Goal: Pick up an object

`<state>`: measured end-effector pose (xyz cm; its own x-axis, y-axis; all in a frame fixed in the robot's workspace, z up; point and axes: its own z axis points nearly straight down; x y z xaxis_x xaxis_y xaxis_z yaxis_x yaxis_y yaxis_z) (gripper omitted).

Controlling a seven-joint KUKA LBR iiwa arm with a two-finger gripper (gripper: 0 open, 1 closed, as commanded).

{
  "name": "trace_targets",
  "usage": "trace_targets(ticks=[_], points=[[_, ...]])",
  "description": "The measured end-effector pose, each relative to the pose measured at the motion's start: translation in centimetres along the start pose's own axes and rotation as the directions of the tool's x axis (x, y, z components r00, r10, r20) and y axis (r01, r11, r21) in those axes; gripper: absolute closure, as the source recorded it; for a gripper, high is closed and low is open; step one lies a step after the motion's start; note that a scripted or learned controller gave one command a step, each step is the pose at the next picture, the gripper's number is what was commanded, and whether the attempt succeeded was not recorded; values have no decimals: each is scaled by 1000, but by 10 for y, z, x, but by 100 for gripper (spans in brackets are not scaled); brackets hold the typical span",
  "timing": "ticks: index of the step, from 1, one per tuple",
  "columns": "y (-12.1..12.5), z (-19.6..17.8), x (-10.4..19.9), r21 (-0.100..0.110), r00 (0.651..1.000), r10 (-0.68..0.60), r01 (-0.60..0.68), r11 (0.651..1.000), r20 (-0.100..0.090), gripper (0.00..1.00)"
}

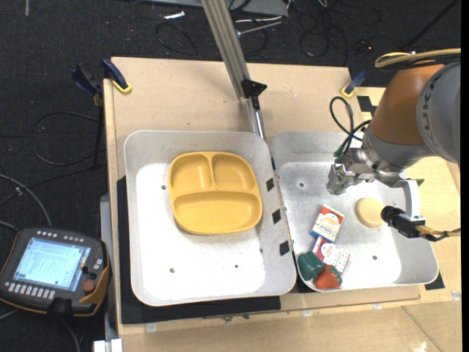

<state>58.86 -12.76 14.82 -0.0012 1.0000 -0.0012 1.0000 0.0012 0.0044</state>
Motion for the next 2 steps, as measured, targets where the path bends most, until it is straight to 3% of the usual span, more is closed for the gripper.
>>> trace_targets(ticks=[2], points=[[4, -111, 10, -3, 1000, -2, 2, 1000, 1, 100]])
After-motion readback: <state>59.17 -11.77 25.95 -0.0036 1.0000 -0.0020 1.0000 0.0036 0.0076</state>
